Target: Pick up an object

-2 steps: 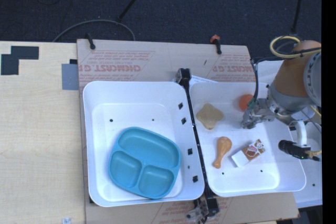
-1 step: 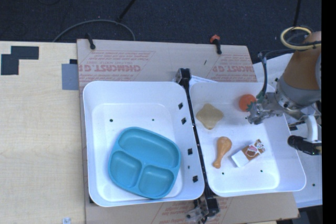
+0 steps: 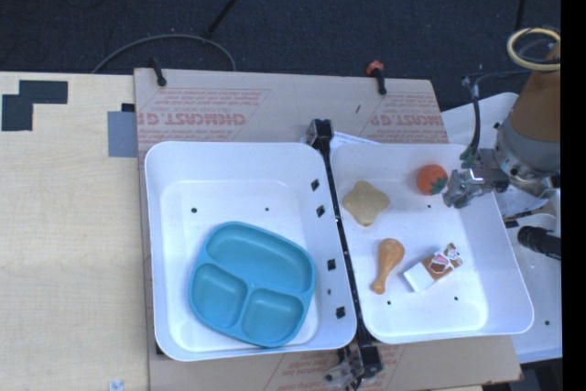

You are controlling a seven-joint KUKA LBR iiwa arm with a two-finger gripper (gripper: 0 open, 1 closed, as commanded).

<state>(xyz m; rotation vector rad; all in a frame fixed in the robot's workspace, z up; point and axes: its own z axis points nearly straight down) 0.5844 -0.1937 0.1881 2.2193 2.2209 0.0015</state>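
The job has hardly begun, by my guess: nothing is lifted, every object lies flat, and the pick is all left to do. Take the black bar between the two bins as the landmark. Nearest the camera, just left of the bar, one blue plate with three wells lies in the left bin. Right of the bar, in the right bin, one small box lies nearest the camera, with a little picture on one end. One toy drumstick lies between the box and the bar, close beside the box but apart from it. A bit farther back, near the bar, lies one tan bread piece. Farther still, well right of the bar, sits one orange ball. The tool is just beside the ball, on the side away from the bar, at the end of the grey arm with its orange band. I cannot tell if the tool touches the ball, and I cannot tell if it is open or closed. Nothing shows in its grip. The ball looks like the thing it may go for, since it is closest. So the count is two bins, one plate, one box, one drumstick, one bread piece and one ball. The brown counter runs on behind the bins.
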